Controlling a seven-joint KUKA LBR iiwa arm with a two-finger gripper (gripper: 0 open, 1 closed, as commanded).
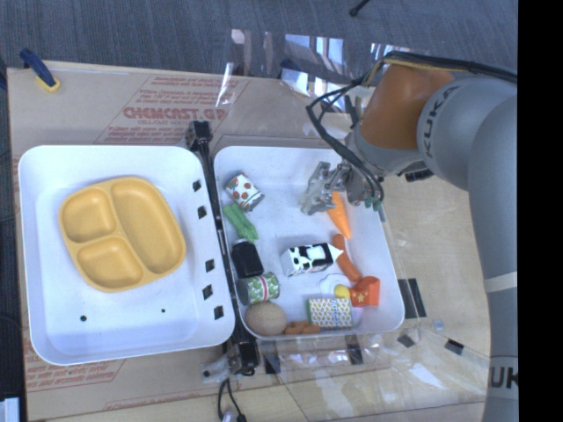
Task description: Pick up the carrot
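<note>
Arm [457, 130] overhead; jaws [339, 192] grip the carrot [339, 215], long axis near upright, tip down

Yellow tray [121, 233] in left bin [53, 332], right bin [273, 161] with cow [310, 258], can [244, 192], egg [266, 318], green pod [240, 222]

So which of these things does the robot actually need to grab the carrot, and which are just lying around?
Part of the job:
carrot, by the right bin's far right edge
gripper, right beside the carrot

Just lying about:
yellow divided plate in the left bin
toy cow
green pea pod
egg
</note>
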